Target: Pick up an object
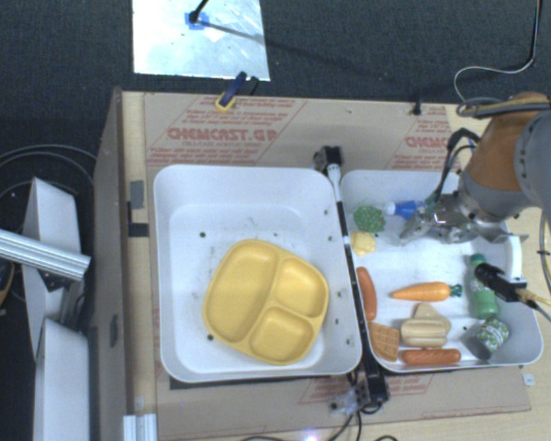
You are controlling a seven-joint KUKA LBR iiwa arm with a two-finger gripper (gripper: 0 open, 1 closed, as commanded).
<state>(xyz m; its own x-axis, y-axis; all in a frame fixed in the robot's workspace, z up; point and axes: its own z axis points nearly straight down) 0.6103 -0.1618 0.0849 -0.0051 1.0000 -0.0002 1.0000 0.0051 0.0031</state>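
A: Looking across the worktop [211, 122], you had two white bins side by side; the left bin [179, 200] carried just a yellow divided tray [266, 301].

B: And the right bin [523, 338]?

A: That one was crowded with toy food, probably so any descent met something: a carrot [422, 292], a hot dog [422, 331], a red sausage [366, 293], a green bottle [482, 294], broccoli [368, 218].

B: The hand?

A: Your hand [432, 223] hung over that bin's upper part, near the broccoli. Whether it was parted or clenched, you couldn't tell. The bin's rim hemmed the nearest pieces.

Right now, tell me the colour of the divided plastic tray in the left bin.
Yellow divided plastic tray, clearest in the camera view.
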